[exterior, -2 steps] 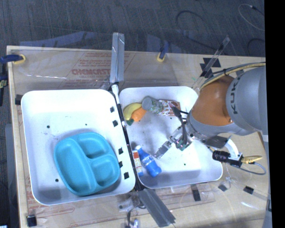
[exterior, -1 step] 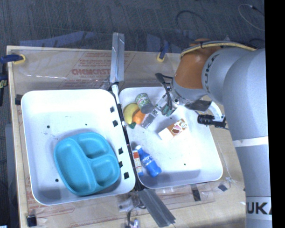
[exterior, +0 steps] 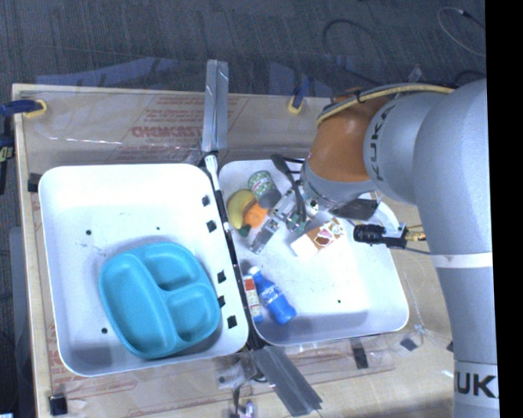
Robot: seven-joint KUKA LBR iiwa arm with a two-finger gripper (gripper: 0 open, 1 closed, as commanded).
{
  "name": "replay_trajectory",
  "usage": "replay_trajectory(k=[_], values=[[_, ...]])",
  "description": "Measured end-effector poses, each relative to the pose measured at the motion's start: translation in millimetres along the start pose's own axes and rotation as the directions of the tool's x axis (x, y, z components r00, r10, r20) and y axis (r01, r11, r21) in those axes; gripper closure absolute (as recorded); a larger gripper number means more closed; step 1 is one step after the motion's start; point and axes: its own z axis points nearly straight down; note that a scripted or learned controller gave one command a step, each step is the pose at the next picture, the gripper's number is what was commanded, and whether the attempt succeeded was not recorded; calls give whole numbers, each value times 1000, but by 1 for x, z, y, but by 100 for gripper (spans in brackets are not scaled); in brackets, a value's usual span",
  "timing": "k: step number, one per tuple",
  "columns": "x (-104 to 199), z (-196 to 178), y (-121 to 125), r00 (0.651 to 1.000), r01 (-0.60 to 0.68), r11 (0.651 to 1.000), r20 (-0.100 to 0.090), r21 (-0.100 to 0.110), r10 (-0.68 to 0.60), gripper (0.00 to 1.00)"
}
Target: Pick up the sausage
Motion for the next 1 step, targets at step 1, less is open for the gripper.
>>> replay_trajectory(k=[1], values=[[0,-11,1,1000,4,1000,1,0,-4,100]])
